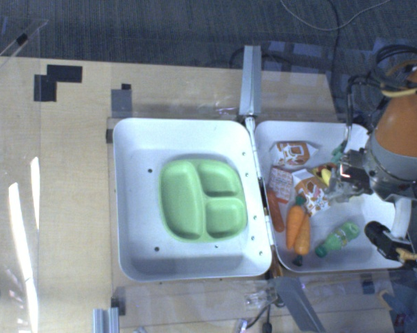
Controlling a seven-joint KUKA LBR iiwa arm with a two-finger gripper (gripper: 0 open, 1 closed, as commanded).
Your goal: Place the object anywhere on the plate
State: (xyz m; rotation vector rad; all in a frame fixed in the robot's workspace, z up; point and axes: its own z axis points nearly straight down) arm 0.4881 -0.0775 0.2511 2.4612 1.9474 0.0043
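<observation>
Item: gripper [338,180], over the right bin's [291,261] middle clutter; you cannot tell its state. Carrot [295,226] by that bin's left wall. Green plate [202,198] (three-part) mid left bin: lift cleanly before crossing.

The left bin [125,186] offered open white floor on every side of the green plate [202,200], which sat near its middle with three bare compartments, so a descent onto it met nothing. The right bin [361,259] was crowded: snack packets [293,153] lay along its far and middle part, two carrots [298,229] lay side by side near the shared wall, and a green bottle [338,239] lay tilted toward the near edge. The arm [402,137] and its gripper [341,181] hung over that bin's right half, closing off approach from that side. A raised metal divider [250,82] stood between the bins at the far end.
</observation>
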